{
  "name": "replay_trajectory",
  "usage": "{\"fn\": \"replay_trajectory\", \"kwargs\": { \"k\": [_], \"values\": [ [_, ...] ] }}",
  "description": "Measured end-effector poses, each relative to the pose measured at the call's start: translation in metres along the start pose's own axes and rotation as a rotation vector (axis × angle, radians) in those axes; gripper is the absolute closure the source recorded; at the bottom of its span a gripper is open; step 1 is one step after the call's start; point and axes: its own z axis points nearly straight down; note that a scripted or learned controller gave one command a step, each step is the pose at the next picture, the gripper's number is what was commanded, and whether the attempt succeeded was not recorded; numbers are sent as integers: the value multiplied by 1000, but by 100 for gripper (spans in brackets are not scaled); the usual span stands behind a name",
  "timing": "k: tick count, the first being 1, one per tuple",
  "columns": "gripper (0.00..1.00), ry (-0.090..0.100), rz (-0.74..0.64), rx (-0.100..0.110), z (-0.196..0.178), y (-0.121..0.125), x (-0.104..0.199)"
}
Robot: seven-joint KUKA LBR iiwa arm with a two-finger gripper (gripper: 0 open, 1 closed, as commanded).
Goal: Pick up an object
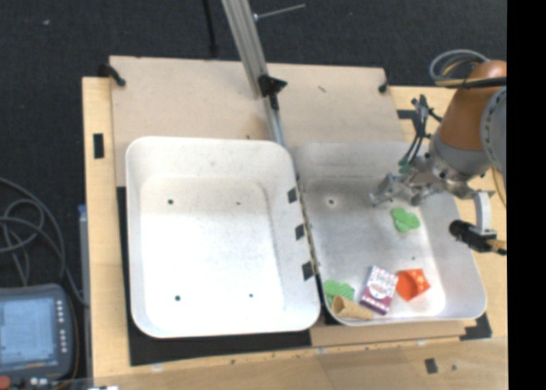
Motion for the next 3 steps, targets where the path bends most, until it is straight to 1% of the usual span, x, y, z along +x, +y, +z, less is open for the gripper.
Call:
{"fn": "replay_trajectory", "kwargs": {
  "k": [1,2,3],
  "values": [
    [100,-2,0,-7,-14,2,-1],
    [100,1,-4,-9,-65,10,5],
    [100,-1,-5,-12,-129,16,0]
  ]
}}
